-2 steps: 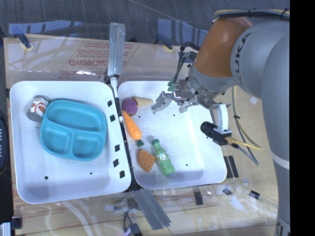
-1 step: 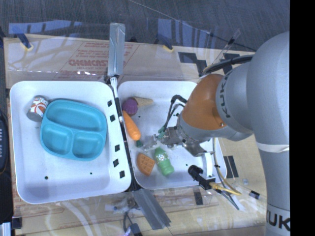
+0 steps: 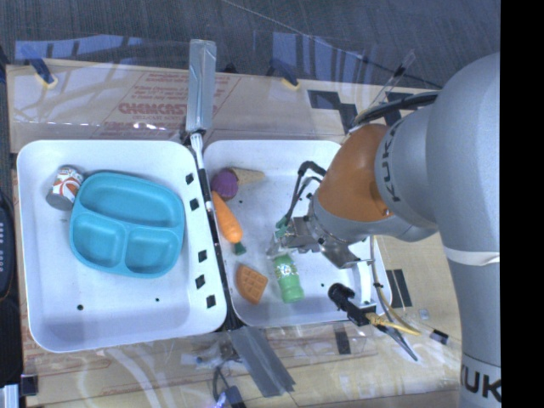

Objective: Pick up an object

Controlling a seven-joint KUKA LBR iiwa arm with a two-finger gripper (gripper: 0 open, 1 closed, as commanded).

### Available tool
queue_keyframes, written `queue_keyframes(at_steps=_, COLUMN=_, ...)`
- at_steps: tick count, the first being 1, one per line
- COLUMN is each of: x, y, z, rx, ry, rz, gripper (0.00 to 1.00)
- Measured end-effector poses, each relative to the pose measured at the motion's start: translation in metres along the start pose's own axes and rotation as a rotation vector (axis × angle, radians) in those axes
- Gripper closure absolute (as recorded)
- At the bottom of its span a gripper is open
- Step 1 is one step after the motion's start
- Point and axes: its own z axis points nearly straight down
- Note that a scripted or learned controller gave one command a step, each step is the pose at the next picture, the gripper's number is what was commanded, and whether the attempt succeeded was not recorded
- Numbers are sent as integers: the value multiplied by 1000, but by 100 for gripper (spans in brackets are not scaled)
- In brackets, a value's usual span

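The right bin point(image 3: 263, 155) holds a green bottle point(image 3: 290, 282) lying near its front wall, an orange waffle piece point(image 3: 251, 283) to the bottle's left, and a toy carrot point(image 3: 227, 218) along the left wall. A purple ice-cream cone point(image 3: 232, 180) lies at the back. My gripper point(image 3: 285, 239) hangs low over the bin, right at the bottle's upper end. The wrist and the orange band point(image 3: 357, 181) hide the bin's right side.
In the left bin point(image 3: 51, 313) lies a blue divided tray point(image 3: 127, 223), with a small round can point(image 3: 65, 185) at its back left corner. A ridge with black clips point(image 3: 204, 253) separates the two bins. Cables point(image 3: 391, 321) trail off the front right.
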Motion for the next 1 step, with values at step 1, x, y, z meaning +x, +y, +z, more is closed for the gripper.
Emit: queue_keyframes(at_steps=1, x=51, y=38, z=-93, rx=-6, ry=-1, rz=-239, gripper=100)
